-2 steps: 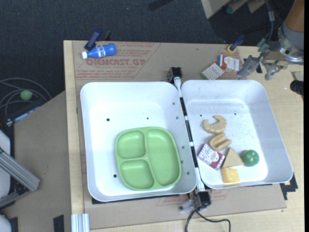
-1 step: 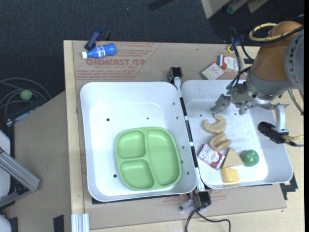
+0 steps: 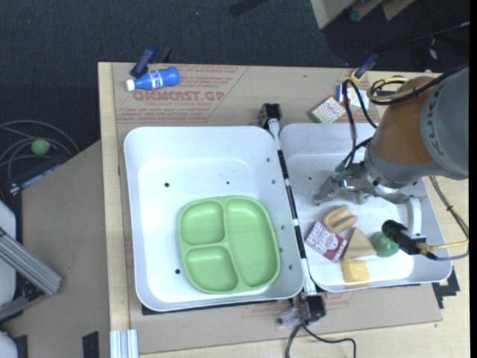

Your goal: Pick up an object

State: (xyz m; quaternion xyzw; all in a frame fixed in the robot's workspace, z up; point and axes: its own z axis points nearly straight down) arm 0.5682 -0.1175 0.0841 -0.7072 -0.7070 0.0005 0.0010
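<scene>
The right bin [image 3: 313, 144] holds several small objects near its front: a tan bread-like piece [image 3: 338, 217], a red and white packet [image 3: 322, 239], a beige wedge [image 3: 358, 244], a yellow block [image 3: 356, 271] and a green round object [image 3: 385, 245]. My gripper [image 3: 337, 187] hangs low over the bin's middle, just behind the tan piece. Nothing shows between its grey fingers. The orange band of the arm [image 3: 399, 129] rises behind it on the right.
The left bin [image 3: 149, 155] holds a green three-part plate [image 3: 226, 243]. On the bench behind the bins lie a blue and white bottle [image 3: 153, 78] and a small patterned card [image 3: 327, 111]. Cables run along the right side.
</scene>
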